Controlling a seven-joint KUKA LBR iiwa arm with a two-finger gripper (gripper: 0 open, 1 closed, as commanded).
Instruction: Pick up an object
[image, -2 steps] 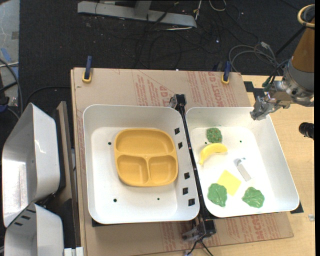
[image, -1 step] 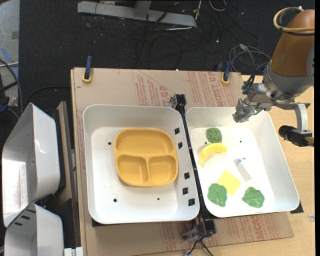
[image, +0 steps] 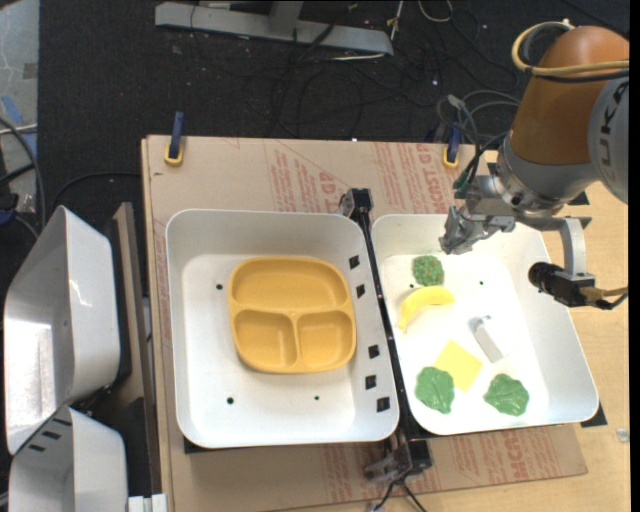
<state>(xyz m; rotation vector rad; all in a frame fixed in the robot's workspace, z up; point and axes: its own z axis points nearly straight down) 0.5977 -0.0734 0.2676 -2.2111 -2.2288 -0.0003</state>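
Your gripper (image: 458, 238) hangs over the right bin (image: 560, 330) at its 11 o'clock corner — whether it is spread or closed, you cannot tell. Just at its 7 o'clock lies a small green piece (image: 428, 269), with the banana (image: 424, 303) beyond. The left bin (image: 200, 300) holds a yellow divided tray (image: 293, 313).

Right under the gripper (image: 457, 240) sits a green lump (image: 428, 269) with a banana (image: 424, 303) just past it; bare bin floor (image: 530, 320) opens beside them.
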